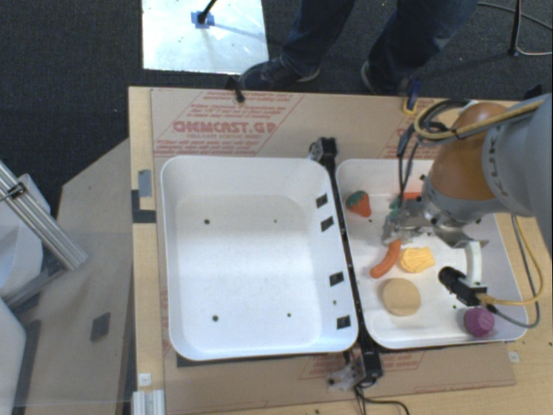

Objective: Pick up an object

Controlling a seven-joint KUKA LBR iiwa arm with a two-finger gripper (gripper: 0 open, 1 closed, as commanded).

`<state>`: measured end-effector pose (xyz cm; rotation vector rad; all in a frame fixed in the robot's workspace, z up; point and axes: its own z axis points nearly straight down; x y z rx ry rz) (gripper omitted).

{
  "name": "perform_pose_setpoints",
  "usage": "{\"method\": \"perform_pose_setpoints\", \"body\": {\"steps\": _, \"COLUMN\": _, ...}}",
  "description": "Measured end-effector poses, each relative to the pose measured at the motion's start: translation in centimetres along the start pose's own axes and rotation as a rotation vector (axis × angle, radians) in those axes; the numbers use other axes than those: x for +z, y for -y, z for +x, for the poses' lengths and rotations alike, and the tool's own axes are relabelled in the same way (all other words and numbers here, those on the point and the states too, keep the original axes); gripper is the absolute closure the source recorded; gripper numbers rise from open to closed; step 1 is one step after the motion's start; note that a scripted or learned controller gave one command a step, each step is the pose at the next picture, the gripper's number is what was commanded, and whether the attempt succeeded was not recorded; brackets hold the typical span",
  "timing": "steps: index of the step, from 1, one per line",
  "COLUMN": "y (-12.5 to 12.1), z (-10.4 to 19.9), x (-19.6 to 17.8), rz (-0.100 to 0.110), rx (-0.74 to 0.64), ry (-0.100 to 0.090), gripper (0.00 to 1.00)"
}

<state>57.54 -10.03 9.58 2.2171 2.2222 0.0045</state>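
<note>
My gripper (401,229) hangs low over the middle of the right bin (373,335), under the grey and orange wrist. Just below it lies an orange carrot-shaped piece (386,260), whose upper end reaches the gripper's tip. A yellow piece (417,260) lies right of the carrot. A red strawberry with a green top (359,203) rests to the gripper's left near the divider. A tan round disc (401,297) sits toward the bin's front, and a purple ball (479,321) is in the front right corner. I see nothing lifted.
The left bin (173,232) stands beside the right one, their walls meeting at a black-clipped divider (339,240). A small orange bit (413,196) peeks out behind the wrist. A person's legs (346,24) stand beyond the bench's far edge.
</note>
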Motion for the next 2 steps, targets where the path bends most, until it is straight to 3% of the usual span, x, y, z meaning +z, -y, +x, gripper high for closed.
{"method": "perform_pose_setpoints", "body": {"steps": 1, "y": -7.5, "z": 10.9, "x": -9.6, "rz": -0.013, "rx": -0.015, "ry": -0.004, "gripper": 1.00}}
{"method": "perform_pose_setpoints", "body": {"steps": 2, "y": -3.5, "z": 16.8, "x": -8.8, "rz": 0.005, "rx": -0.008, "ry": -0.003, "gripper": 1.00}}
